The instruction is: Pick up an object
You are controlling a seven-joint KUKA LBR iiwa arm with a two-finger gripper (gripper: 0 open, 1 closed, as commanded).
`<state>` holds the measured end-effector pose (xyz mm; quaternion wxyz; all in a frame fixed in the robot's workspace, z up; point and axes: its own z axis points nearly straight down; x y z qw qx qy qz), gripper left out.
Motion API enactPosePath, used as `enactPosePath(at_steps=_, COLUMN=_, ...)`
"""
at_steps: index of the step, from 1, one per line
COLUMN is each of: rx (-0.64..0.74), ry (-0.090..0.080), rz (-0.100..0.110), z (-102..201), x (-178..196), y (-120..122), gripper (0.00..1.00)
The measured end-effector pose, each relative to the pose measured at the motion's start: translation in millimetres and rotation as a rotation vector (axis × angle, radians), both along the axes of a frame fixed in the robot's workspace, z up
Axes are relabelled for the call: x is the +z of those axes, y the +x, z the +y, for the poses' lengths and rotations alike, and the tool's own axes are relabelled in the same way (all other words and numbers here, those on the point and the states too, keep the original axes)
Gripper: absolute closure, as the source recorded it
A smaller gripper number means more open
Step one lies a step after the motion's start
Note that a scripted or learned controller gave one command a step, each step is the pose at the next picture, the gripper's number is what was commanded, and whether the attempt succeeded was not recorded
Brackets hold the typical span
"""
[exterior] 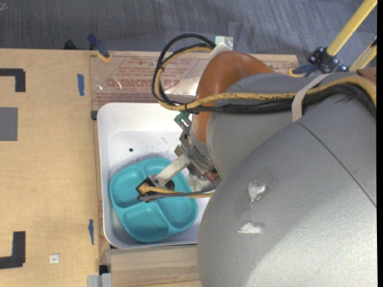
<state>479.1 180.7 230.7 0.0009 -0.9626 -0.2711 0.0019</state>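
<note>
Teal dish point(149, 220) lies in the front of the white bin point(128, 121). Grey arm point(299, 190) covers the right side. Tan bench top point(48, 160) on the left, grey carpet point(119, 11) behind. Gripper point(192, 166) is over the dish's right edge; open or closed, can't tell.

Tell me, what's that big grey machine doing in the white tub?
A grey robot arm reaches in from the right, down into a white bin. Its gripper sits low over a teal divided dish that lies in the bin. The arm hides the gripper's tip, so whether it has taken hold of the dish cannot be told.
</note>
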Motion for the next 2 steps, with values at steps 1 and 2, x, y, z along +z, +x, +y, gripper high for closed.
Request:
enactPosePath(at_steps=1, rx=-0.262, ry=-0.001, rz=-0.004, z=44.2, x=-8.3, y=-0.2, gripper=1.0)
enactPosePath(at_steps=2, rx=0.035, ry=-0.001, rz=0.001, z=42.7, x=-12.7, y=-0.7, gripper=1.0)
